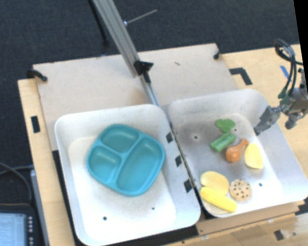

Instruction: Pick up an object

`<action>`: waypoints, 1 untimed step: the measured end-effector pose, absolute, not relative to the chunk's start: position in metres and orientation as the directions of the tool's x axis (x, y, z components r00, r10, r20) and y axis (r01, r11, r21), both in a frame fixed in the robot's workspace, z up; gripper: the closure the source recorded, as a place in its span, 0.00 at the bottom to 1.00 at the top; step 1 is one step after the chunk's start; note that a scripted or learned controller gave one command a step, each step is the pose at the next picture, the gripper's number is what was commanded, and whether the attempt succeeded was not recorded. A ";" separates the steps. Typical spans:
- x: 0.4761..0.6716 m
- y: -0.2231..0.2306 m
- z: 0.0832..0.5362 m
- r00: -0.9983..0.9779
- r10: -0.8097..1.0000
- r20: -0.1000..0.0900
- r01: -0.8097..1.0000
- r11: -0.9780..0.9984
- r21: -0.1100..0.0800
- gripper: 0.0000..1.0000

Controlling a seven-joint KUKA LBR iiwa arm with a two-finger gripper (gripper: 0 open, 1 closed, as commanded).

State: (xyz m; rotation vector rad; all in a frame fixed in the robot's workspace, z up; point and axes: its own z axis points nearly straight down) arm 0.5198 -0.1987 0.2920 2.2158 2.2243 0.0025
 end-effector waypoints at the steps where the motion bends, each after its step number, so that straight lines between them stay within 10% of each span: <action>1: 0.520 -0.199 0.292 -0.003 1.000 0.000 1.000 0.003 0.003 0.00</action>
